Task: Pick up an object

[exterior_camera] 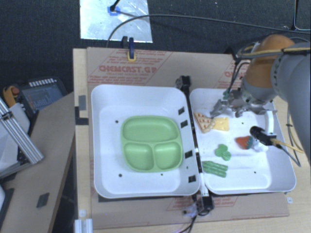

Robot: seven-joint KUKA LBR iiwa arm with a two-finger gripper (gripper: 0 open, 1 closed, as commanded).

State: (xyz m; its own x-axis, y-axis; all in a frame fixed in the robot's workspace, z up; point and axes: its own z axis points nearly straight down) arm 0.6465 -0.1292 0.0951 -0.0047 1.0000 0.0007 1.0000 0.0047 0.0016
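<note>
My gripper (226, 111) hangs over the back of the right bin (279, 181), open, with nothing between its fingers. Just below it lie a yellow cheese slice (221, 124) and a tan waffle piece (204, 122), touching each other. Nearer the front are a small green broccoli-like piece (223, 152) and a green bean pod (215, 168). A red piece (243, 141) lies to the right, close to the wrist's hardware.
The left bin (104, 101) holds a green divided plate (150, 143). A black divider with clips (189, 125) runs between the bins. The grey arm (286, 76) comes in over the right bin's back right corner. Cardboard lies under both bins.
</note>
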